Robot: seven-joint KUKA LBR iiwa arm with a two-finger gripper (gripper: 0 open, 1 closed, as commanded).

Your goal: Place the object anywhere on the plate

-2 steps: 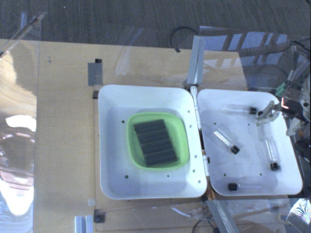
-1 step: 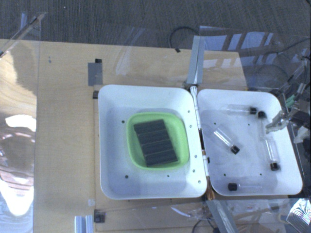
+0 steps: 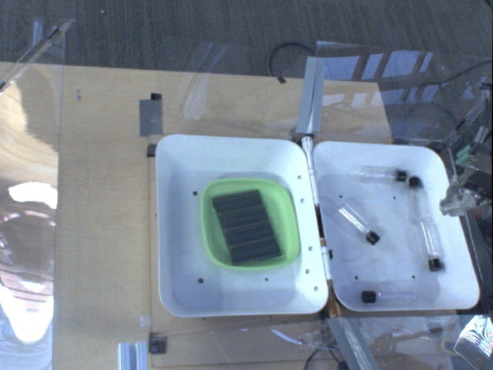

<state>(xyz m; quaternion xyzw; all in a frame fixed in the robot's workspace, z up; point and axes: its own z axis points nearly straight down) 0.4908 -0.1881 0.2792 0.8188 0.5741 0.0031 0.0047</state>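
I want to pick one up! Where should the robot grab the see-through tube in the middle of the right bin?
Probably mid-barrel on the tube, fingers coming straight down across its width. It lies flat and slanted, black cap at its lower right end, with free floor on both sides.

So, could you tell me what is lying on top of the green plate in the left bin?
A dark ribbed rectangular block lies slightly tilted on the green plate, inside the left bin. The plate surface beneath the block is covered and cannot be seen.
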